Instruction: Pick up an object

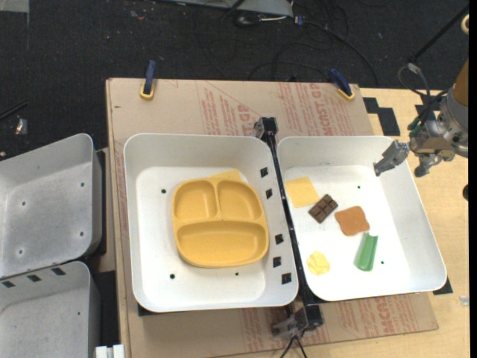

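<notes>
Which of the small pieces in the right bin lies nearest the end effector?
The orange-brown square. It lies furthest toward the end effector; the green piece, brown block and both yellow pieces sit farther away.

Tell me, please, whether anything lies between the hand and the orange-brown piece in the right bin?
Nothing visible does. The hand hovers at the right bin's upper right edge, and bare white floor separates it from the orange-brown piece. The green piece lies beyond it.
</notes>
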Motion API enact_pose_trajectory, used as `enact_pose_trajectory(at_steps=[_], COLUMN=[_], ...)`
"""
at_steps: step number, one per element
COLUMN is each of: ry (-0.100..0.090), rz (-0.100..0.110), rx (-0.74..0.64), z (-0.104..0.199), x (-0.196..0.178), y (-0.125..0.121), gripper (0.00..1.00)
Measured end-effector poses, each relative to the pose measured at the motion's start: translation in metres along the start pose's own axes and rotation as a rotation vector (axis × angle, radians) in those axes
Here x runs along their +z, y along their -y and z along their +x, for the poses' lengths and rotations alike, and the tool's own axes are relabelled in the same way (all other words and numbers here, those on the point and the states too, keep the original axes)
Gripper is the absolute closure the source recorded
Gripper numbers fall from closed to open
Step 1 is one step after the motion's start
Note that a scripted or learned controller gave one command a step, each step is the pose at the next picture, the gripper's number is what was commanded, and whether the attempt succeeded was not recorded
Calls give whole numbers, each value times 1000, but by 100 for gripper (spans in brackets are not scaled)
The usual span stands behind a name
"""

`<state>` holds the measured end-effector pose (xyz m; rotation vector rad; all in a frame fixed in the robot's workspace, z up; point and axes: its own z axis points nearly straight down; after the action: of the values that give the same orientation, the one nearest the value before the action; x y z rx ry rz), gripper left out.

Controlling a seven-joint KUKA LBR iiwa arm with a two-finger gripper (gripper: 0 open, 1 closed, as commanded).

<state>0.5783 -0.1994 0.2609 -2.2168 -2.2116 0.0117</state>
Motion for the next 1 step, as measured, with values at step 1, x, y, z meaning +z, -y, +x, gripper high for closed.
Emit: enact_pose_trajectory(at_steps=[1], ry=[3], rz=[-12], rx=[-4], z=[1], x=[-8], y=[-2], gripper=[0])
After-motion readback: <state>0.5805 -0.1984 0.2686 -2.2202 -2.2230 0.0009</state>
